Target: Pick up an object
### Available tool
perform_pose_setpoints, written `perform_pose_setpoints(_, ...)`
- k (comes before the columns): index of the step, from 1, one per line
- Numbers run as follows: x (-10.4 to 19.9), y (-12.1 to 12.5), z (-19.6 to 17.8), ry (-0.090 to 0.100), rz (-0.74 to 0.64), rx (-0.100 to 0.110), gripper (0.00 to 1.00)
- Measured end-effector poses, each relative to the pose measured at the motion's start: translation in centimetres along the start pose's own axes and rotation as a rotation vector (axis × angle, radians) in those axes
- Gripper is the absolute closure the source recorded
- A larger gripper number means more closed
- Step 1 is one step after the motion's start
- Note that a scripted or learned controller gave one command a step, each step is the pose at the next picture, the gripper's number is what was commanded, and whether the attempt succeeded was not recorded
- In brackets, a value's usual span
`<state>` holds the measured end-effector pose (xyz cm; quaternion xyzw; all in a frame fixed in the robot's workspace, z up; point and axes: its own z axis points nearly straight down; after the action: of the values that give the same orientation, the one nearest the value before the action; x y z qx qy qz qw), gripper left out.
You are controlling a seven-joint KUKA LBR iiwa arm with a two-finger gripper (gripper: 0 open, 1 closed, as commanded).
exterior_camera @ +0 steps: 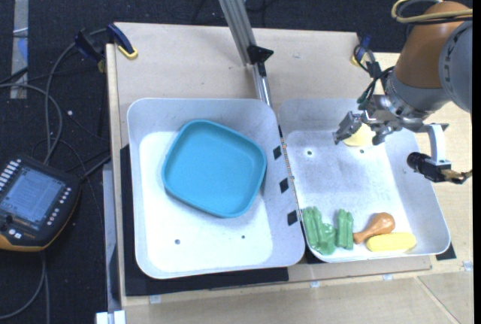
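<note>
My gripper (pixel 361 134) hangs over the far part of the right bin (pixel 353 180), with its fingers spread apart. A small pale yellow object (pixel 360 138) lies on the bin floor between the two fingertips, and I cannot tell whether they touch it. Along the bin's near edge lie two green pieces (pixel 319 229) (pixel 344 228), a brown drumstick-shaped toy (pixel 374 226) and a yellow oblong piece (pixel 391 243).
A blue square plate (pixel 215 168) rests in the left bin (pixel 150 240). A slanted metal pole (pixel 239 14) runs down to the gap between the bins. A black clamp part (pixel 430 165) juts over the right bin's right rim.
</note>
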<state>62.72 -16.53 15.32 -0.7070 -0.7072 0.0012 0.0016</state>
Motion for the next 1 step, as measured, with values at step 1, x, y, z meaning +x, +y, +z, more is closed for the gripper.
perform_pose_setpoints(1, 0.05, -0.1, 5.31, 0.0, 0.0, 0.001, 0.0)
